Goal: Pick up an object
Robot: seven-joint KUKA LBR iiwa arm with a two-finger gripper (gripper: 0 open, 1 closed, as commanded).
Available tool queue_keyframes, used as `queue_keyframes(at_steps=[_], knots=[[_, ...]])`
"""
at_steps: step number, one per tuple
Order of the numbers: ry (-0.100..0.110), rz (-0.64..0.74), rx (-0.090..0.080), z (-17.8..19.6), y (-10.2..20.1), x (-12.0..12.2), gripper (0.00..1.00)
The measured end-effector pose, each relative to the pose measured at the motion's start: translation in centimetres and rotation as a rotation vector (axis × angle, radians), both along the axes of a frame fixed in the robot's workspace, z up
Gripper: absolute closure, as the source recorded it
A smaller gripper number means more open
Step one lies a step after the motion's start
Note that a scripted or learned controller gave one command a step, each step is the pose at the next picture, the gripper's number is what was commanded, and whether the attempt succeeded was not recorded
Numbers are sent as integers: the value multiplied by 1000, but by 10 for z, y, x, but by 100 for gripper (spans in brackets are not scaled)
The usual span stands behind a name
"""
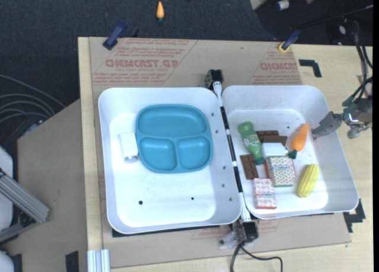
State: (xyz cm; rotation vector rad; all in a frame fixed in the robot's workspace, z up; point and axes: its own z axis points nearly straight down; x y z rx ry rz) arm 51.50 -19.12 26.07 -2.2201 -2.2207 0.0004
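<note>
Nearest me, at the bottom of my view, sits the bench (177,253), a pale board holding two white bins side by side. The left bin (169,205) holds a blue divided plate (173,137) and a small white block (128,146) just beside its left edge. The right bin (331,194) holds the things I could pick: a green bottle (251,141) lying down, a yellow corn cob (307,180) near the right wall, an orange carrot (299,137) above it, dark brown bars (249,166), a patterned box (282,171) and a red and white carton (264,193). The gripper (329,124) hangs at the right bin's right rim, near the carrot but apart from it; I cannot tell how its jaws stand.
</note>
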Motion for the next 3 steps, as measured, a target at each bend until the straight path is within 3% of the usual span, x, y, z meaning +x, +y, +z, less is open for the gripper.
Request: queue_keyframes(at_steps=[1,2,3], knots=[[-4,-1,-1,-164,-19,10,0],[-2,1,0,-176,21,94,0],[-4,2,-2,-166,20,94,100]])
